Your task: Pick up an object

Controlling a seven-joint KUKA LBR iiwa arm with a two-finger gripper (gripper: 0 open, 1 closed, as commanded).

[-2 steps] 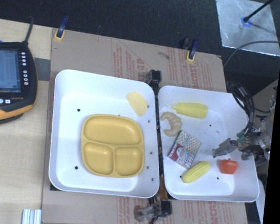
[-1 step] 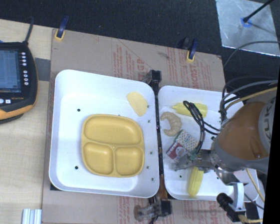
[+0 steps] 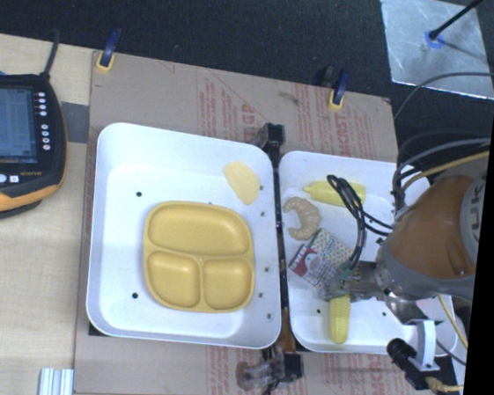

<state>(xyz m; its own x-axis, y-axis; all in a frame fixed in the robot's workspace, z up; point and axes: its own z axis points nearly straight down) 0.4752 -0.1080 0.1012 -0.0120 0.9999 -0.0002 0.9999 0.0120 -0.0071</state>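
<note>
Probably light, stiff and smooth, the corn [image 3: 338, 319] wants gripping across its middle; whether the claw [image 3: 340, 287] is apart, I cannot tell.

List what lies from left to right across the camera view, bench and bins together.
Teach pendant → yellow divided tray → pale yellow chip → croissant toy → corn cob → arm

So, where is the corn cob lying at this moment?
The corn cob lies in the right bin, near its front edge, just below the arm's wrist and the small printed packet.
</note>
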